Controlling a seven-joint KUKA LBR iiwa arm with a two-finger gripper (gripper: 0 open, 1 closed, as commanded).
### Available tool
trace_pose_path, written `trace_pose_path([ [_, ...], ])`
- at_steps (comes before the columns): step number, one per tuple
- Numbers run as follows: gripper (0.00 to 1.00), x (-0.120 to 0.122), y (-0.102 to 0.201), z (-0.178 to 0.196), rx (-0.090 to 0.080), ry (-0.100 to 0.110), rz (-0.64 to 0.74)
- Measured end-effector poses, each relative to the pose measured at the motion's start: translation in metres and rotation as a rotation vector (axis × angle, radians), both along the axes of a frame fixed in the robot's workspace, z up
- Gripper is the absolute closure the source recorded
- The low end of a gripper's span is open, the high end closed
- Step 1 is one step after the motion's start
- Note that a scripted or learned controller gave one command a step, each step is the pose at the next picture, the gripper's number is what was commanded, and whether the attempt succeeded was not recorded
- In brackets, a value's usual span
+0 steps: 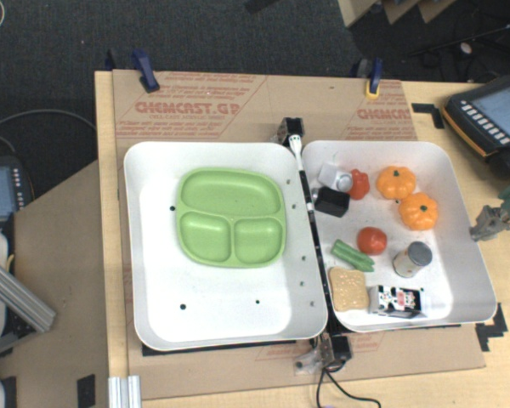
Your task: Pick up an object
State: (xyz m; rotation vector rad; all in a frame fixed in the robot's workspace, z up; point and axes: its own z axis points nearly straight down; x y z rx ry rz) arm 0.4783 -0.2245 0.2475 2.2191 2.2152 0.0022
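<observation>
Plastic dominates the table [195, 100]: two shallow, glossy white bins with rounded corners sit side by side. The left bin [153, 296] carries a smooth green divided plate [231, 218]. The right bin [459, 270] holds two ribbed orange pumpkins [395, 183] [419, 212], a round red tomato [372, 240], a metal can [411, 259], a speckled toast slice [349, 289] and a black block [331, 201]. The end effector [491, 222] sits at the table's right edge; whether it is apart or together cannot be told.

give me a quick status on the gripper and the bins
Gripper at right bin's right rim, holding nothing. Pumpkins, tomato, can untouched. Green tray alone in left bin.
</observation>
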Motion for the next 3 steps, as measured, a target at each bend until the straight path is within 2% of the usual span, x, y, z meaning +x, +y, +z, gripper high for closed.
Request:
trace_pose_path([
  [1, 1.00, 0.064, 0.034, -0.110, 0.006, 0.007, 0.007],
  [2, 1.00, 0.019, 0.014, -0.013, -0.001, -0.003, -0.001],
  [3, 1.00, 0.001, 0.000, 0.001, 0.000, 0.002, 0.000],
])
